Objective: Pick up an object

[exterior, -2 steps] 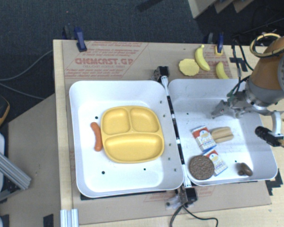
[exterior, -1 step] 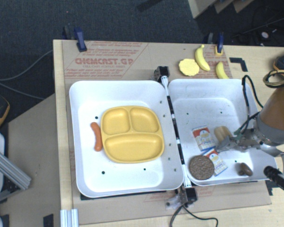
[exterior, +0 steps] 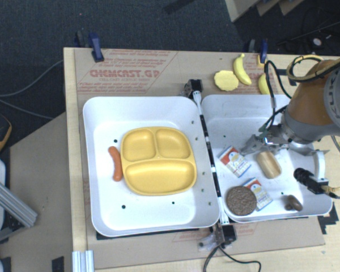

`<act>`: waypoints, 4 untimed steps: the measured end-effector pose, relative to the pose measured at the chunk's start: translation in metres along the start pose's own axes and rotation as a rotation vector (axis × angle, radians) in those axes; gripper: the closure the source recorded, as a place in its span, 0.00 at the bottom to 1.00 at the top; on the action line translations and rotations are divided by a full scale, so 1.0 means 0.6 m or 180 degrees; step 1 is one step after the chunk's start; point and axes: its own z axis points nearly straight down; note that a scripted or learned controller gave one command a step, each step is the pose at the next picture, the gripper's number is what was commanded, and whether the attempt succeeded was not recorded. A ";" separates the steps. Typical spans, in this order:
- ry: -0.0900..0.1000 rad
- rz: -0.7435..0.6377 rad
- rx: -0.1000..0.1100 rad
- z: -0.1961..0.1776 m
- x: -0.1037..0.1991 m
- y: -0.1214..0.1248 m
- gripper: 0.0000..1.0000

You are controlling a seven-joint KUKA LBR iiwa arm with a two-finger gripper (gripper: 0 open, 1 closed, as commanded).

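The bread roll [exterior: 268, 165] lies in the right bin [exterior: 229, 109], just below the gripper [exterior: 264, 141], with a small carton [exterior: 234, 161] to its left and a brown patty [exterior: 241, 200] and second carton [exterior: 258, 192] nearer the front. The arm [exterior: 313, 109] reaches in from the right, its orange band bent down over the bin, wrist low and pointing left. Whether the gripper is apart or together I cannot tell. The left bin [exterior: 102, 123] holds a yellow tray [exterior: 157, 160] and a sausage [exterior: 116, 163].
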 end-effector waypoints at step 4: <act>0.0013 0.0026 0.0043 0.001 -0.006 -0.079 0.00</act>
